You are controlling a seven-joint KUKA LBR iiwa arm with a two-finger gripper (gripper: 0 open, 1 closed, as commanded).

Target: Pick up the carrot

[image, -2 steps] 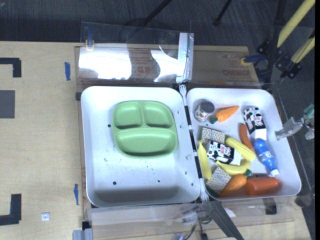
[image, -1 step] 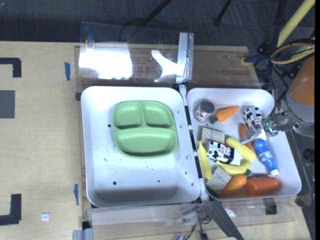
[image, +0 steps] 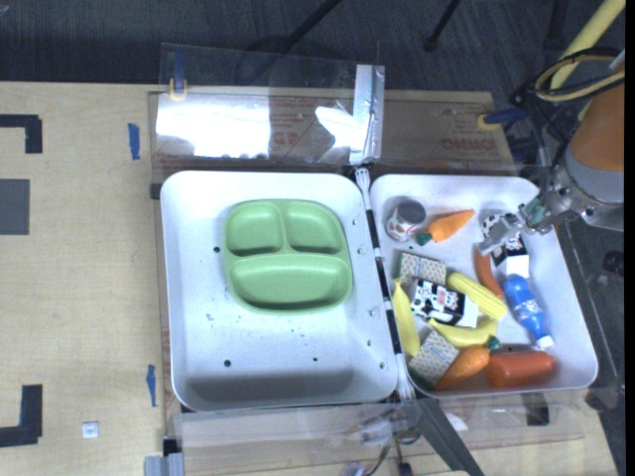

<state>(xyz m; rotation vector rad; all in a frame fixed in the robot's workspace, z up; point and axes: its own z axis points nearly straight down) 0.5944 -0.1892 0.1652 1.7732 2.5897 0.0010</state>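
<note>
Bench, two white bins [image: 189, 216]; one carrot [image: 449, 225]; tool [image: 504, 228] grip state unclear.

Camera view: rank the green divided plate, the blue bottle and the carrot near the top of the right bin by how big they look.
1. green divided plate, by far the largest.
2. blue bottle.
3. carrot, looking only slightly smaller than the bottle, so that order is unsure.
</note>
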